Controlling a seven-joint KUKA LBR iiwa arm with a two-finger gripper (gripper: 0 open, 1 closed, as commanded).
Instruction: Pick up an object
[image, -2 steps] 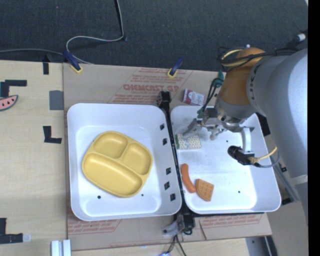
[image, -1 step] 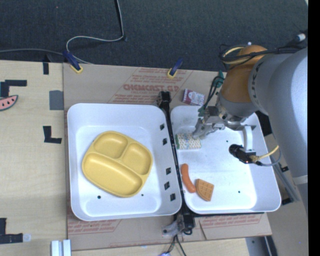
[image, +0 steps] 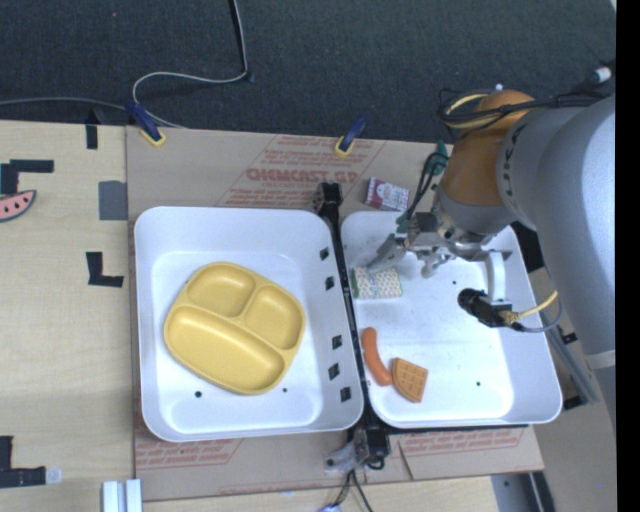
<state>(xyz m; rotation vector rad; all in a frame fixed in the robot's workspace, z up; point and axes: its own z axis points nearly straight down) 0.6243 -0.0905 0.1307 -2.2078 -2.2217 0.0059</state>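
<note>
The left bin (image: 160, 240) holds a yellow tray (image: 234, 326) with three compartments, lying tilted near the middle of the floor and well apart from anything the arm is working on. Past the black divider, the right bin (image: 520, 390) carries the likelier targets. At its upper left lies a small pale packet (image: 377, 285), flat against the floor and close to the divider. Below it sits an orange carrot (image: 375, 357), lengthwise along the divider side, and just beside that a tan waffle piece (image: 408, 379); the two look nearly touching. The gripper (image: 408, 250) hangs just above and to the right of the packet, one grey finger slanting down toward the packet's top edge, and nothing shows between the fingers. Whether they stand wide or narrow I cannot tell from this slant. The packet seems the thing in hand, and it will be an awkward one: flat, thin, and crowded by the bin wall, so a finger has little room on that side. A good attempt would centre the gripper over the packet, turn it so the fingers close across the narrower span away from the wall, and press low before closing. The carrot, being rounder and raised, may be the easier pick.
</note>
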